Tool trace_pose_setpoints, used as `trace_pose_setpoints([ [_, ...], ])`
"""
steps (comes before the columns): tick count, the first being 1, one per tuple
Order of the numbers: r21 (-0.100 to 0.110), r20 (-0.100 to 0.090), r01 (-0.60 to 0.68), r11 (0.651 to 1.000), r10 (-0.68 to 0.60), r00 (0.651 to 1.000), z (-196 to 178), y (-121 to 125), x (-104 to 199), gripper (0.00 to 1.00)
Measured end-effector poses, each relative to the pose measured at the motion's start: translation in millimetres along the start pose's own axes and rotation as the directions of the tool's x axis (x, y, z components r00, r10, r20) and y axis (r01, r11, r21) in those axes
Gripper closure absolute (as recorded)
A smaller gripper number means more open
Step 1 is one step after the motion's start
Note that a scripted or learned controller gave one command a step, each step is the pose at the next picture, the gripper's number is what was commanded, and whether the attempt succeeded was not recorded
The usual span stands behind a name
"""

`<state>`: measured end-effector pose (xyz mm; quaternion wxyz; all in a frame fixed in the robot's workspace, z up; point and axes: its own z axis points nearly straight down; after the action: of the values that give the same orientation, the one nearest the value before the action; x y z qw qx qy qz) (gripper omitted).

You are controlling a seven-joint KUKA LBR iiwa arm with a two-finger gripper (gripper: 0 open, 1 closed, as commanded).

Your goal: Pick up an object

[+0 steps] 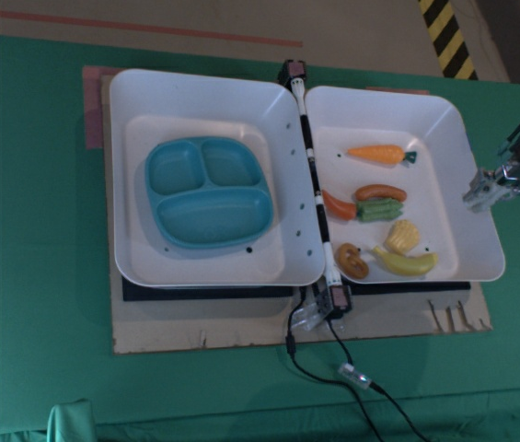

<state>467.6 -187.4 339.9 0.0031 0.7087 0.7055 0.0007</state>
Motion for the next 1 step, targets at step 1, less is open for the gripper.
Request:
trace_pose_setpoints([
  [1, 0.0, 0.0, 0.001, 1.0, -0.001, 1.0, -1.6, 0.0, 0.2, 1.0],
])
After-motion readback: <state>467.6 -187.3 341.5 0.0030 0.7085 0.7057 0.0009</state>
